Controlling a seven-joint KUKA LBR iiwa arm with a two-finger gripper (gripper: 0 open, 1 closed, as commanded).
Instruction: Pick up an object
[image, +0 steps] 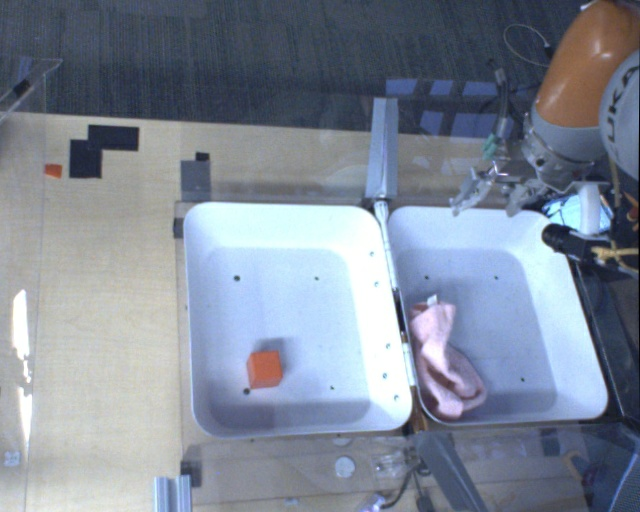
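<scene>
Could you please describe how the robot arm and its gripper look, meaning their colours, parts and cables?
The arm is grey with a rounded orange band above the wrist. The gripper is small, of bare silvery metal, with two thin jaws. Thin wires loop near the wrist, and a black part with yellow fittings sits beside it.

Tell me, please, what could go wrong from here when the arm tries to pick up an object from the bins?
1. The pink cloth lies against the left wall of the right bin, so a finger may strike the wall instead of closing on it.
2. The orange block is small and sits in the left bin, far from the gripper; a slightly off descent could nudge it aside.
</scene>
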